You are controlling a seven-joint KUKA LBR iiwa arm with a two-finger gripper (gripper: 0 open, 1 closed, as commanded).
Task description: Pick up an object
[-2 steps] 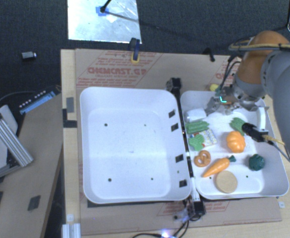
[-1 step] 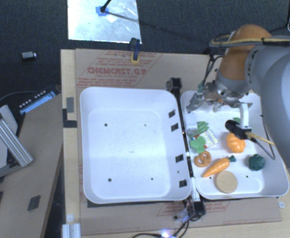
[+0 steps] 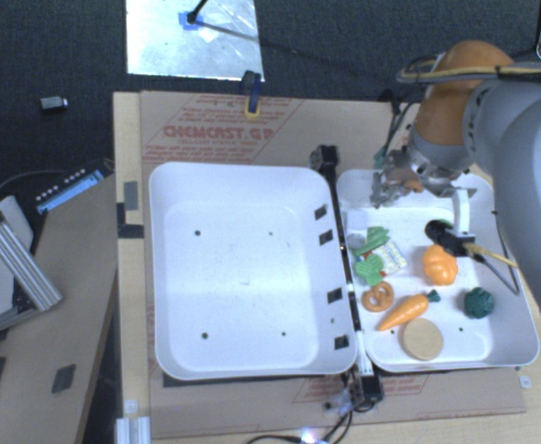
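Fingers (image 3: 387,191) blurred (grip unclear)

Free room and obstacles. Shallow white left bin (image 3: 187,248): floor bare throughout, open to descent anywhere. Shallow white right bin (image 3: 510,340): centre crowded by green leafy toy (image 3: 373,241), brown pretzel (image 3: 377,296), orange carrot (image 3: 402,311), round tan disc (image 3: 423,339), orange pepper-like toy (image 3: 439,265) and dark green lump (image 3: 478,302). The grey arm (image 3: 520,146) overhangs its far right corner. Black clips (image 3: 330,239) line the divide.
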